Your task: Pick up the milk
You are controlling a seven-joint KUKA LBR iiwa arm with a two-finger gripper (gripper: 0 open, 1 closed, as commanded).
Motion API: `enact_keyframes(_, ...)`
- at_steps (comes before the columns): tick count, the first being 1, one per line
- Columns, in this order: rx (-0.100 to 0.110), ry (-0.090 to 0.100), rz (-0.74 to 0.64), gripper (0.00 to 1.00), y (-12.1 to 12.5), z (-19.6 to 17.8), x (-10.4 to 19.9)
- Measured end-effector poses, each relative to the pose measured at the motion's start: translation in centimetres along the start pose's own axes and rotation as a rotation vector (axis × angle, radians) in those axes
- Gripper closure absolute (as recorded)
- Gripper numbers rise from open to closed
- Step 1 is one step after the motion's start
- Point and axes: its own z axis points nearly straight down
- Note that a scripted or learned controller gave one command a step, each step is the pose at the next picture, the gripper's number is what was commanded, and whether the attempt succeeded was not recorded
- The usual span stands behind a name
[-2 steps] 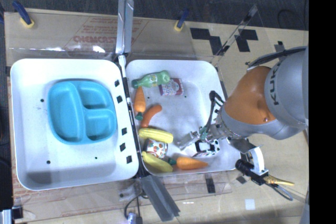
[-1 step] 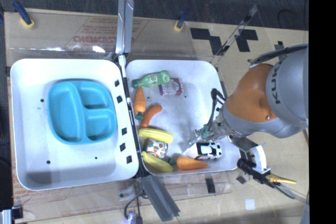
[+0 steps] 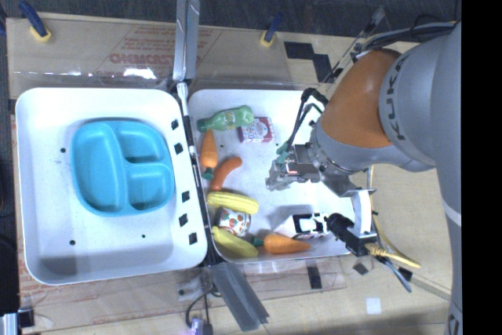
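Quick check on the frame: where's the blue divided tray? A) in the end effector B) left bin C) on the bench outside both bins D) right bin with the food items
B: the blue divided tray lies flat in the left bin, while the carrots, bananas and other food items sit in the right bin under the arm.

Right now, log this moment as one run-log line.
task: pick milk | gripper: over right bin | milk: lying in right bin, untouched | left bin: blue tray
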Motion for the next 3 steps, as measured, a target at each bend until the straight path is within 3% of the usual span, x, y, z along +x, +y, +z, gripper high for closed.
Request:
enact_keyframes(1, 0.000, 0.000, 0.000, 0.00, 0.0, 0.0, 0.0)
enact_keyframes(2, 0.005, 0.001, 0.106, 0.00, -1.3, 9.4, -7.8)
enact_keyframes(3, 0.007, 0.002, 0.102, 1.00, -1.3, 8.4, -7.7)
